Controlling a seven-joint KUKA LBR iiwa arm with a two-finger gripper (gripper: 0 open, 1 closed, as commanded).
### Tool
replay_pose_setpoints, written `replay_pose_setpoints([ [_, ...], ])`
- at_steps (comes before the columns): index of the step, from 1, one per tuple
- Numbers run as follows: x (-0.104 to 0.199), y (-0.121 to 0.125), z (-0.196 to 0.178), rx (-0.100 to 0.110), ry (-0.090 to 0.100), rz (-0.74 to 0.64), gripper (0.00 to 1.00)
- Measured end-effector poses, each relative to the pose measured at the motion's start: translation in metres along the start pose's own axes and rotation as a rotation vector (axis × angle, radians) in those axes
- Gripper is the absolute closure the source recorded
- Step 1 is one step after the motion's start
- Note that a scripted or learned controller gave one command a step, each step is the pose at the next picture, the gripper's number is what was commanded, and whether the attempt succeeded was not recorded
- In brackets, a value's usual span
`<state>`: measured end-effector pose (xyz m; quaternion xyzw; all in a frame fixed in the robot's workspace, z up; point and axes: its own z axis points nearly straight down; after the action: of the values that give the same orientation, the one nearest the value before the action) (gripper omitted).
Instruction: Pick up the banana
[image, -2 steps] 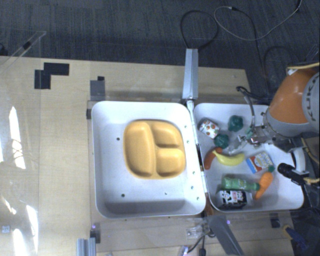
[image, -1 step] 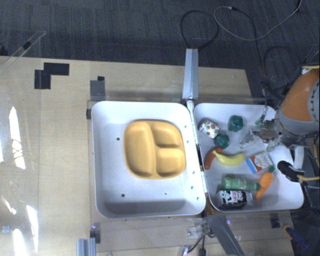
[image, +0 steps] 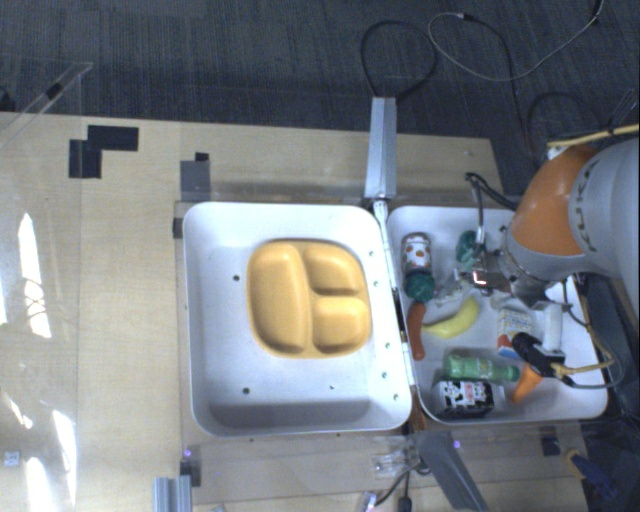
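Camera view: banana (image: 453, 320) lies in right bin (image: 590, 405); gripper (image: 487, 281) adjacent above it, finger state cannot be determined.

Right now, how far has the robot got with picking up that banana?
Nothing looks done yet: the banana lies in the right bin among other items. In hand: the arm hangs over that bin, beside the banana. Left: grasping and lifting it.
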<state>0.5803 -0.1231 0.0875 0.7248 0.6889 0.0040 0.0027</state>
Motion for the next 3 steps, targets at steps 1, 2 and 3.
replay_pose_setpoints([
  [1, 0.0, 0.003, -0.011, -0.007, 0.0, -0.002, 1.0],
  [2, 0.063, 0.036, -0.097, 0.005, -0.002, -0.005, 1.0],
  [3, 0.062, 0.036, -0.097, 0.005, -0.002, -0.006, 0.0],
])
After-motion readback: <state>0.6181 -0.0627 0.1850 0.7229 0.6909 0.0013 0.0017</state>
